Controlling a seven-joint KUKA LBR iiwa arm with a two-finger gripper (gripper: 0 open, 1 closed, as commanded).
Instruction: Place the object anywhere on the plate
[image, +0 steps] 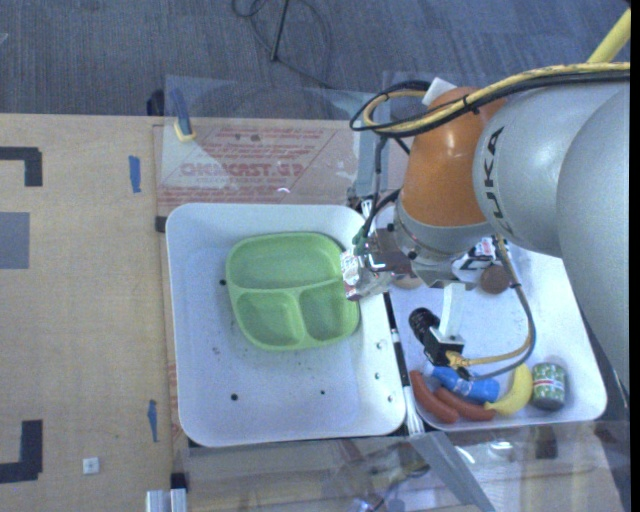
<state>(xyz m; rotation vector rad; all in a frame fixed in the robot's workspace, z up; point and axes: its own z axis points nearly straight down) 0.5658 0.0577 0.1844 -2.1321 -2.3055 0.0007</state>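
End effector (358, 272) hovers at green plate's (290, 290) right rim

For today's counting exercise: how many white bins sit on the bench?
2: the left bin holds the green plate; the right bin holds toy food, partly hidden by the arm.

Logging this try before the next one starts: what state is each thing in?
green plate: upright in the left bin, nothing in its compartments.
gripper: at the plate's right rim.
banana: lying in the right bin.
green can: on its side beside the banana.
red sausages: lying together at the near wall.
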